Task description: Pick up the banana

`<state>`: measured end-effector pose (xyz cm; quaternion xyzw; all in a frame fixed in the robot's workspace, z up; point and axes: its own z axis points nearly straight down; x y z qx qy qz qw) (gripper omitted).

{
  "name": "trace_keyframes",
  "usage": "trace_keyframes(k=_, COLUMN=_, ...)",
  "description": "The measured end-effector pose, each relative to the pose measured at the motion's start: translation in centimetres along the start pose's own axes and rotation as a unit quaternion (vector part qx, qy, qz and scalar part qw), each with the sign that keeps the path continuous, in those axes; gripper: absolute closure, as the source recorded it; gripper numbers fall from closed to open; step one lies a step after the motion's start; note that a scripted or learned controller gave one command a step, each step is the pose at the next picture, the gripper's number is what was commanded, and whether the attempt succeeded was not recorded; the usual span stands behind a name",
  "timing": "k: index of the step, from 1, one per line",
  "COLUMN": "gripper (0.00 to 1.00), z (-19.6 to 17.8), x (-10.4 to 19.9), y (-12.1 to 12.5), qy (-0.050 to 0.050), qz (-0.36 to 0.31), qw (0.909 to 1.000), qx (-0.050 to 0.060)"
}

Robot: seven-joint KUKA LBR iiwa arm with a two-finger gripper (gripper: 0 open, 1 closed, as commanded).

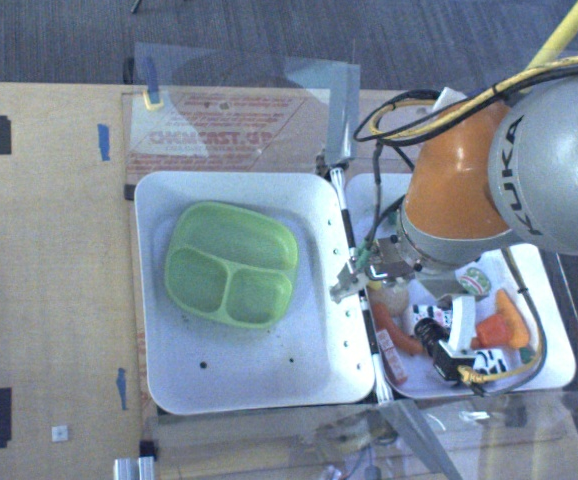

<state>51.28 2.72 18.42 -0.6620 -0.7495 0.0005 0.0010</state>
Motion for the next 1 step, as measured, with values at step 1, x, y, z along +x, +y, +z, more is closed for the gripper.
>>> trace_keyframes(k=1, gripper=0.00, z=-0.04, x=-5.16, y=1.84, qy=-0.001, qz=-0.035, qw=0.9994, qx=-0.002)
